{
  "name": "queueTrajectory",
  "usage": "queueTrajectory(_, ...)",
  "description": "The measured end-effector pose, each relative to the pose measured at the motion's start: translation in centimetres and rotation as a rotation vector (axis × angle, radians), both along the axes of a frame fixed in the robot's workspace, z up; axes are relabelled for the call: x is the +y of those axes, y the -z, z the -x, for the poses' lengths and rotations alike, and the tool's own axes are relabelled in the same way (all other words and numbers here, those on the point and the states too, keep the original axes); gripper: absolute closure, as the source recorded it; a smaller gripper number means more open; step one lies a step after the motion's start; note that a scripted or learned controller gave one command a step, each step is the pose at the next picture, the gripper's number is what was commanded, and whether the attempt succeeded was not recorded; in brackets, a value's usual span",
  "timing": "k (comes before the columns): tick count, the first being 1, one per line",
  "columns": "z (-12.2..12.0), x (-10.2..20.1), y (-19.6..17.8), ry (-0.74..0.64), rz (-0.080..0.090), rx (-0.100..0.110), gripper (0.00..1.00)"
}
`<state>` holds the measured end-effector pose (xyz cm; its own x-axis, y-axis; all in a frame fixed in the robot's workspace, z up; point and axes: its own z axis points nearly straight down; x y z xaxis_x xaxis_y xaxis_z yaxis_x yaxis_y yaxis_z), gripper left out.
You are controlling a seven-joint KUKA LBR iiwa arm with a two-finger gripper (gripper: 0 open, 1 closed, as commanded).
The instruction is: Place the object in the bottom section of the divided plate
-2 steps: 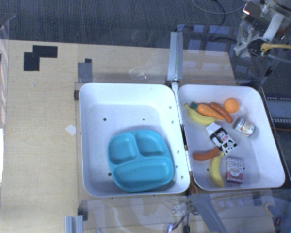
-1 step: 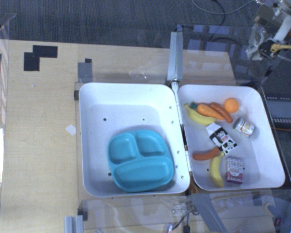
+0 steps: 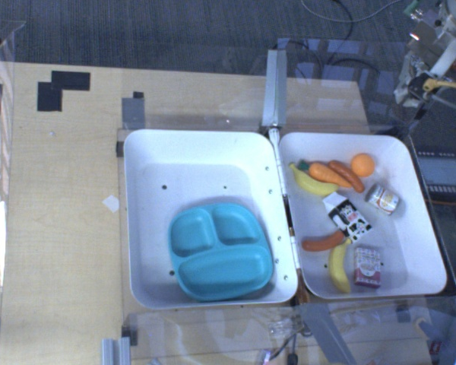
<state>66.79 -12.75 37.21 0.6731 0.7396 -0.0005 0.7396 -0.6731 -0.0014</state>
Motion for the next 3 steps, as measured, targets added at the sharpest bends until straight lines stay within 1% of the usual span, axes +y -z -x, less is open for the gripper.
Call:
queueTrajectory(1, 0.7, -5.7, 2.6, 0.252, 0.0, 0.0, 1.0)
queueTrajectory(2, 0.7, -7.6, 1.7, 0.36, 0.0, -0.002, 1.0)
queueTrajectory(3, 0.7, -7.6, 1.7, 0.36, 0.0, -0.002, 0.0)
